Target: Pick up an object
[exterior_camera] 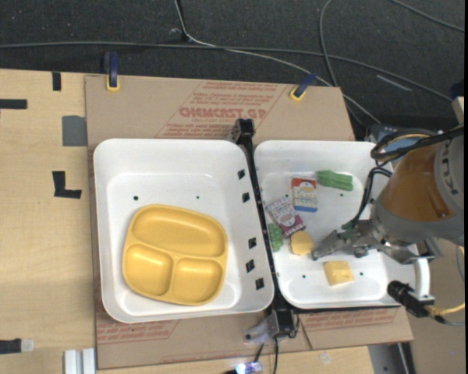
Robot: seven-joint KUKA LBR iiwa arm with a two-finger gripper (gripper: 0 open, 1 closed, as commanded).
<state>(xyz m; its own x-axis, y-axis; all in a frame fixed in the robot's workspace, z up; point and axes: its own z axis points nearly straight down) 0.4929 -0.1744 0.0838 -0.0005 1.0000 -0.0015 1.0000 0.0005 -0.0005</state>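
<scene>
Two yellow blocks (338, 273) flank the end effector (321, 250) near the right bin's front rim (339, 302).

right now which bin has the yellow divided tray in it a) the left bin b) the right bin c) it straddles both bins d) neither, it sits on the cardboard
a: the yellow divided tray lies flat inside the left bin, while the right bin holds the small items such as the green block and the two yellow pieces.
</scene>
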